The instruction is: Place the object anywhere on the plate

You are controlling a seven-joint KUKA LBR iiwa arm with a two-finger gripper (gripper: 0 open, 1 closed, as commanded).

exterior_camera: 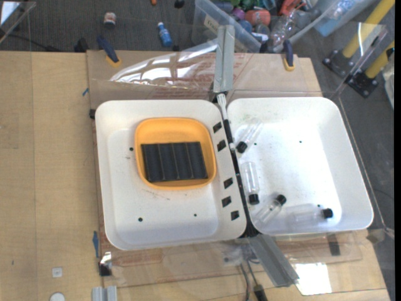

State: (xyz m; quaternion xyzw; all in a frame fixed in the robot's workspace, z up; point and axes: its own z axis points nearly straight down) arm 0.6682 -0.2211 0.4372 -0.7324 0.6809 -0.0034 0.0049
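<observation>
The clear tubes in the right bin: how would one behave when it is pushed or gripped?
A tube looks round and lies flat, so it would probably roll. Its clear smooth wall may slip between fingers. It seems light, likely thin plastic.

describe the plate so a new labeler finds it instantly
Two shallow white bins sit side by side; look in the left bin. The plate is the orange, rounded-square dish at its centre, holding a black ribbed slab. The right bin's items are clear tubes with black caps.

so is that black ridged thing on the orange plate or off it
On it. The black ridged block lies flat inside the orange plate, its orange rim showing around all sides, in the left bin.
</observation>
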